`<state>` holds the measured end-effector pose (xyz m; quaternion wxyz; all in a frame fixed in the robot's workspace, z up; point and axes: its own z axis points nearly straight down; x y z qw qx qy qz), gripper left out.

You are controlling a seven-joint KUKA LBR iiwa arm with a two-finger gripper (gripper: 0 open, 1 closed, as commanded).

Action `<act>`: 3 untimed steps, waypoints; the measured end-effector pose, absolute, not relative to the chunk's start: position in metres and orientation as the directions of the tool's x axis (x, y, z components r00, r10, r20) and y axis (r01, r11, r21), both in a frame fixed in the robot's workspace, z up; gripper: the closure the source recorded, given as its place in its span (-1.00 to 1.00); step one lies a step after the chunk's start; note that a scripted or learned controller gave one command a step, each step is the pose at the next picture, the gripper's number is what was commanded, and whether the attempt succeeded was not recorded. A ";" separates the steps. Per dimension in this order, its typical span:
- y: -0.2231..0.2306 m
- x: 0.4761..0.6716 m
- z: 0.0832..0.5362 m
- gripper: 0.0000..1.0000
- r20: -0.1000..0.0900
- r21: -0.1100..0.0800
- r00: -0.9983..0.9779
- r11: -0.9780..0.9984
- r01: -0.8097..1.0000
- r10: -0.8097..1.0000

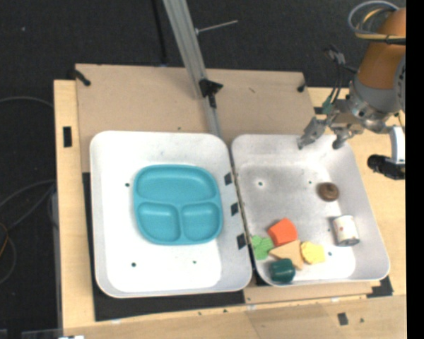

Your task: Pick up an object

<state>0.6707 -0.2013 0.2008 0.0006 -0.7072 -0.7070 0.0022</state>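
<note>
From above, the gripper hangs over the far edge of the right bin, fingers spread wide with nothing between them. The objects lie well below the fingertips: brown disc nearest, then silver cylinder, orange block (yellow and green pieces beside it).

bins 2 | tray 1 | small objects 7 | gripper 1

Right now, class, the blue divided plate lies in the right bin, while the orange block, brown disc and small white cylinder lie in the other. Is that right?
Not quite: the camera view shows the blue divided plate in the left bin. The orange block, brown disc and small white cylinder lie in the right bin.
</note>
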 end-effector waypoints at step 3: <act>-0.202 0.680 0.117 1.00 -0.007 0.005 -0.009 0.009 1.000 1.000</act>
